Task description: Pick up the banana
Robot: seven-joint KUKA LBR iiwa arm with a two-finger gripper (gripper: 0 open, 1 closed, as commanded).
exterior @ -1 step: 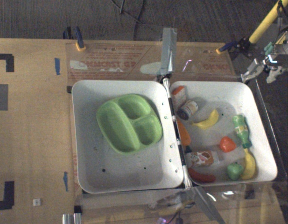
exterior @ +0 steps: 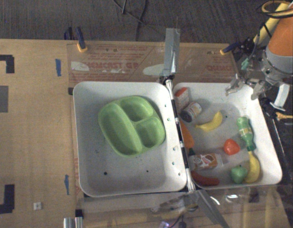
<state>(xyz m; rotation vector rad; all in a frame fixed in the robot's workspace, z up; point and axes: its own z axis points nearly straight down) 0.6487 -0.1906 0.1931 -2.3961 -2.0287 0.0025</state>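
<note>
The gripper (exterior: pixel 244 85) hangs open and empty above the right bin's (exterior: pixel 272 141) far edge — poised to descend, seemingly. The banana (exterior: pixel 211 123) lies loose mid-bin, just beside a small can (exterior: pixel 191 111) — unpicked.

I see a tan wooden bench (exterior: pixel 32 141) carrying two shallow white bins, touching side by side. The left bin (exterior: pixel 89 175) and right bin (exterior: pixel 269 146) both rest flat on it.
</note>
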